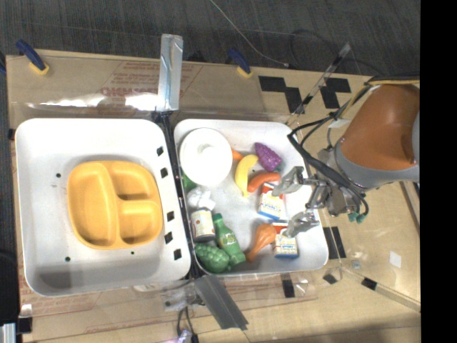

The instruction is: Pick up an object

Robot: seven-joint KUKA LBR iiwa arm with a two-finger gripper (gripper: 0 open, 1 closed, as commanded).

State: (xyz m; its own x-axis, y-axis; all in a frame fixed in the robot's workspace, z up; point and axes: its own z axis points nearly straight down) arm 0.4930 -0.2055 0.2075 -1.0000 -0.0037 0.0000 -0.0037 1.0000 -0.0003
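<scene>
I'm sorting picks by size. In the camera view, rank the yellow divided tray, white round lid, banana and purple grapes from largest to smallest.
1. yellow divided tray
2. white round lid
3. banana
4. purple grapes, though close to the banana in size.

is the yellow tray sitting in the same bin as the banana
No, the yellow tray lies in the left bin, while the banana lies in the right bin among the other items.

Fingers (295, 201) spread above right bin's (314, 256) toys.

yellow tray (114, 204); white plate (206, 156); purple grapes (268, 156); green bottle (227, 237); yellow banana (245, 173)
</scene>
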